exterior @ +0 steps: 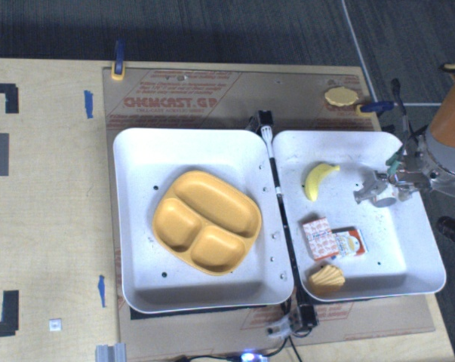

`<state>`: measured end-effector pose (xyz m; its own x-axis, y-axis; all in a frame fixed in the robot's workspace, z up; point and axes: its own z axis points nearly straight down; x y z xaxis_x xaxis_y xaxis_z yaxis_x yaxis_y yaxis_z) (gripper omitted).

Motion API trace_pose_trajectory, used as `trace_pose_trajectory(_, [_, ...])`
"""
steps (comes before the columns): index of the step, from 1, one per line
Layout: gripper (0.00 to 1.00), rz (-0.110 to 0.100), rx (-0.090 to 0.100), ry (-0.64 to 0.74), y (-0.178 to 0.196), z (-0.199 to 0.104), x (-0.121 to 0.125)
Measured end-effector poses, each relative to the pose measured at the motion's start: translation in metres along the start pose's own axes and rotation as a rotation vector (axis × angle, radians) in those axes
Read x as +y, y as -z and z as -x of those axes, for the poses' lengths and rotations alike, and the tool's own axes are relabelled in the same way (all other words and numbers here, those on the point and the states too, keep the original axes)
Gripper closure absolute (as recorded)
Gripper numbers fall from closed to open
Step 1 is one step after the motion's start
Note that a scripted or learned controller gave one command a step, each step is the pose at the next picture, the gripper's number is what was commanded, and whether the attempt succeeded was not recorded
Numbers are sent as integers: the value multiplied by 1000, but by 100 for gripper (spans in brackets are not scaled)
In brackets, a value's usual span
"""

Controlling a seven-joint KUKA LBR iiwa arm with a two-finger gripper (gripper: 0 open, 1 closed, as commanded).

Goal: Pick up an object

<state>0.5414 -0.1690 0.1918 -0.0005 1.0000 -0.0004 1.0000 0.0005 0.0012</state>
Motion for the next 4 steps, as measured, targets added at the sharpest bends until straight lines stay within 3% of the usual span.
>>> trace_pose_trajectory(1, [0,1,0,-1,-98,-43,-22])
trace_pose_trajectory(2, [100,4,-1,-1,-88,-43,-21])
trace_pose_trajectory(3, [100,3,0,1,-103,-63,65])
trace_pose_trajectory(4, [100,1,-3,-2,-105,3,-1])
